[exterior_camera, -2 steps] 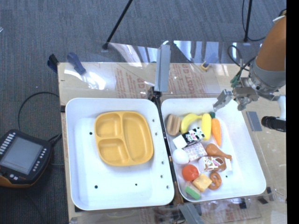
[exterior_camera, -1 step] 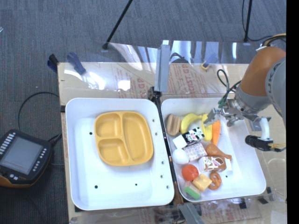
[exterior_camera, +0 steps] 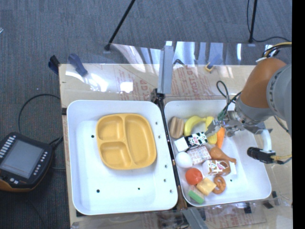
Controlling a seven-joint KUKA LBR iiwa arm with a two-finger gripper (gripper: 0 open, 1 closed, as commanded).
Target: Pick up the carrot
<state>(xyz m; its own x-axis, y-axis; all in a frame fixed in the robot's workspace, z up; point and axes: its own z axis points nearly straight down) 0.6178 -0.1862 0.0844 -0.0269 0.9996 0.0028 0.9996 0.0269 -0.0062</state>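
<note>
Though I cannot tell how the two-finger gripper (exterior_camera: 225, 126) is set, the small orange tapered carrot (exterior_camera: 220, 137) lies upright directly beneath it.

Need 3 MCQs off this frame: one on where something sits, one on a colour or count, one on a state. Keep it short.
1. Where does the carrot lie?
A. left bin
B. right bin, by the end effector
C. on the floor

2. What colour is the divided tray?
A. yellow
B. blue
C. red

3. How many compartments does the tray have?
A. two
B. three
C. five

Key:
1 B, the carrot lies in the right bin beside the end effector.
2 A, the tray in the left bin is plainly yellow.
3 B, its ridges mark off two small wells and one larger one.
</note>
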